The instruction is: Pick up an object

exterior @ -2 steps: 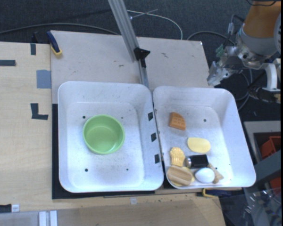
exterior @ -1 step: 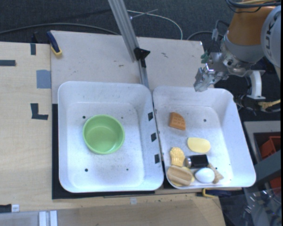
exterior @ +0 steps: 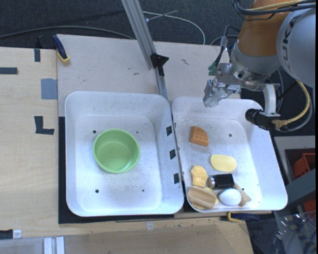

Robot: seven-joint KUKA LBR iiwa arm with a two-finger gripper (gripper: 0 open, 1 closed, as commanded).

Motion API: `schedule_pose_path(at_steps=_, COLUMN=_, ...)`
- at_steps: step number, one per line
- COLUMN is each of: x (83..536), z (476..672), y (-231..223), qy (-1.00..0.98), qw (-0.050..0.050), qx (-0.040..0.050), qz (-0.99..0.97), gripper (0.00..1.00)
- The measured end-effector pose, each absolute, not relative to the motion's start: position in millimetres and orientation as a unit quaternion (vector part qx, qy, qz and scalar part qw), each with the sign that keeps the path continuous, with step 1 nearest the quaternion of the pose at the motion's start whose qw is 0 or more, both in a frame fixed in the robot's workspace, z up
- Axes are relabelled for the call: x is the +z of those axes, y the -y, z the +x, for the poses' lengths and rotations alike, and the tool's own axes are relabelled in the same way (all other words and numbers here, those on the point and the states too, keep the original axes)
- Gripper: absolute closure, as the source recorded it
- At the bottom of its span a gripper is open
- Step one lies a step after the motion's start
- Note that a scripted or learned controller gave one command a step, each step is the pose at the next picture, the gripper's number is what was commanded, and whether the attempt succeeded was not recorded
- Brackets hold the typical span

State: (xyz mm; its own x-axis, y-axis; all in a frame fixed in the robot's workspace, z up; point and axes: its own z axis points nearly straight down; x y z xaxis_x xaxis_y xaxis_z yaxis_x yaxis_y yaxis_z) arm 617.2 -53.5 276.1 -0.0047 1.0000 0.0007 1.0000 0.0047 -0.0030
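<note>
My gripper [exterior: 213,97] hangs over the far rim of the right bin [exterior: 265,157], above and a little right of an orange waffle-like block [exterior: 199,136]. Nothing shows between its fingers. Lower in that bin lie a pale yellow oval [exterior: 223,163], a yellow ridged piece [exterior: 199,175], a small black block [exterior: 221,181], a white egg shape [exterior: 230,197] and a tan bread-like piece [exterior: 202,197], all crowded at the near edge. A green bowl [exterior: 116,151] sits in the left bin [exterior: 79,115].
A slanted metal pole [exterior: 140,25] rises behind the bins, its base at the divide between them. A blue and yellow clamp [exterior: 61,49] lies at the bench's far left. Cables trail behind and beside the arm on the right.
</note>
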Motion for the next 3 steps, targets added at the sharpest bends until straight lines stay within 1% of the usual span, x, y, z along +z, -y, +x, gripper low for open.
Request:
schedule_pose_path(at_steps=1, x=258.9, z=598.2, y=0.8, qy=0.709, qw=0.002, qx=0.0012, qz=-0.705, gripper=1.00)
schedule_pose_path(at_steps=2, x=240.5, z=593.7, y=-43.8, qy=0.709, qw=0.002, qx=0.0014, qz=-0.705, gripper=1.00)
schedule_pose_path(at_steps=3, x=243.8, z=587.4, y=-98.6, qy=0.710, qw=0.001, qx=0.0002, qz=-0.704, gripper=1.00)
